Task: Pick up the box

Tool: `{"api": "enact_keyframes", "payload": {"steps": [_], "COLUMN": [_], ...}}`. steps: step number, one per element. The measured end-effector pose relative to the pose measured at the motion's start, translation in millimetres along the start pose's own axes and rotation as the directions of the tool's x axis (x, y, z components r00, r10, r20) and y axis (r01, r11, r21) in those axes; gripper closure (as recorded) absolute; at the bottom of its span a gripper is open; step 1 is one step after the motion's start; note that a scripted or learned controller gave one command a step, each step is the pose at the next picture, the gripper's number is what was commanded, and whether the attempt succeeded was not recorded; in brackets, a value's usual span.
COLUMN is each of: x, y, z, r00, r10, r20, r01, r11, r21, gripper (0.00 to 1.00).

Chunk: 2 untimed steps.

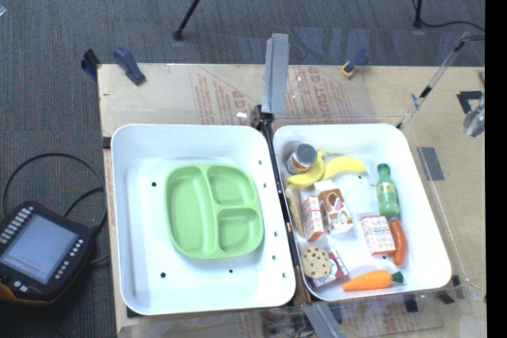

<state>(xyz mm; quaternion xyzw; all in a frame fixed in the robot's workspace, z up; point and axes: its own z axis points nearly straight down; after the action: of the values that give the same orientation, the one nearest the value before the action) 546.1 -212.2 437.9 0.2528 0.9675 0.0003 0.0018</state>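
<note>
Fingers open or closed: cannot tell; grey arm (474, 121) at the far right edge, well apart from the box (336, 210).

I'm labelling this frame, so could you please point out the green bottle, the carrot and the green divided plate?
green bottle (386, 195): camera view, on its body.
carrot (367, 280): camera view, on its orange middle.
green divided plate (184, 210): camera view, on its large left compartment.

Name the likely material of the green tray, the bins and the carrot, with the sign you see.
Tray: probably moulded plastic, matte; one even green, rounded compartments.
Bins: likely thin formed plastic, smooth white with soft sheen and rounded corners.
Carrot: seemingly toy plastic; flat uniform orange.
</note>
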Motion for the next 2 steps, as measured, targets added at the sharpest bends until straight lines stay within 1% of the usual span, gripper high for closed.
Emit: {"api": "enact_keyframes", "payload": {"steps": [2], "x": [-2.9], "y": [0.3], "z": [-19.1], "r00": [1.0], "r10": [0.002], "r20": [0.006], "r01": [-0.002], "r11": [1.0], "r21": [-0.004], "gripper": [1.0]}}
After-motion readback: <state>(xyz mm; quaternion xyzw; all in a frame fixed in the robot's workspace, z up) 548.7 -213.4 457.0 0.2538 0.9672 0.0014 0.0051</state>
